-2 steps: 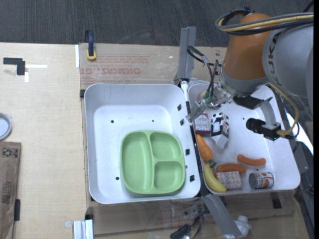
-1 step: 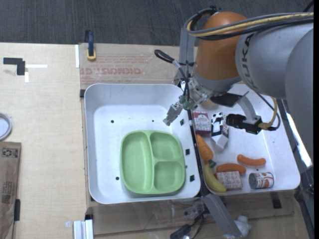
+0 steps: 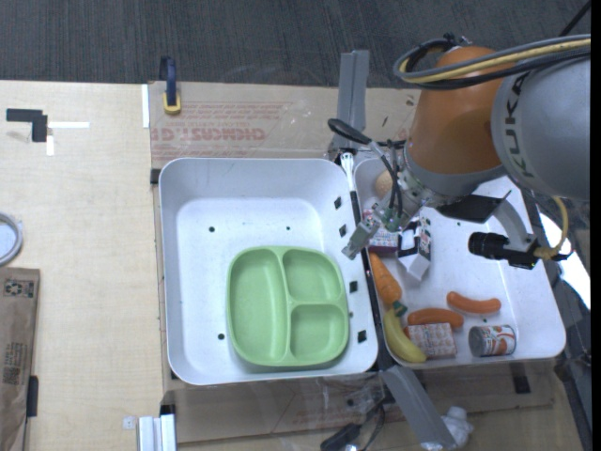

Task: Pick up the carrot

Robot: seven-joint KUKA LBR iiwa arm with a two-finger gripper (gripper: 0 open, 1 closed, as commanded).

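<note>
Where the bench's near edge shows, a clump of dark brackets and crumpled material (image 3: 413, 421) sits below the two white bins. Nearest in the right bin (image 3: 535, 332) lie one banana (image 3: 402, 338), one small can on its side (image 3: 492, 339), one reddish packet (image 3: 434, 331) and one sausage (image 3: 473, 302). Just behind the banana's upper tip lies the single carrot (image 3: 383, 278), tight against the bin's left wall; its long axis runs near to far, tilted slightly leftward at the far end, with the green-topped end toward the banana and the orange body reaching up toward the gripper. One white carton or packet (image 3: 416, 262) lies just right of the carrot. The left bin (image 3: 188, 252) holds one green plate with three compartments (image 3: 286, 305), set toward its near right corner. Above the carrot's far end the gripper (image 3: 376, 228) hangs from the grey arm with its orange band (image 3: 455, 125); whether its fingers are apart or together cannot be told, as cables and clutter mask them. One black cylinder (image 3: 498, 246) juts from the arm to the right. The bench is pale wood, with a brown cardboard sheet (image 3: 249, 125) under the bins' far side, one blue-and-yellow clamp (image 3: 170, 87) at its far edge, and one roll of tape (image 3: 7, 241) at far left. Beyond lies dark grey carpet (image 3: 188, 17).
</note>
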